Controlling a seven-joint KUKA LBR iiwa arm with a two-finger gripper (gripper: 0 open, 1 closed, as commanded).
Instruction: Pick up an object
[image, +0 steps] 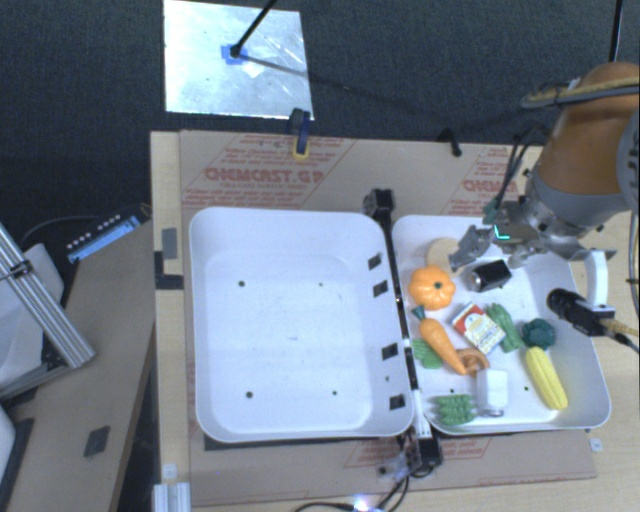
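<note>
The gripper (478, 247) hangs over the far end of the right bin (598, 400), just above the small orange pumpkin (434, 288); whether it is open or closed I cannot tell (too blurred). Nothing looks lifted; the pick is yet to be made.

The arm (590, 150) is running off the right edge and covering the right bin's (600, 400) far corner; the gripper (480, 250) is hiding part of a pale round thing (440, 250)
</note>
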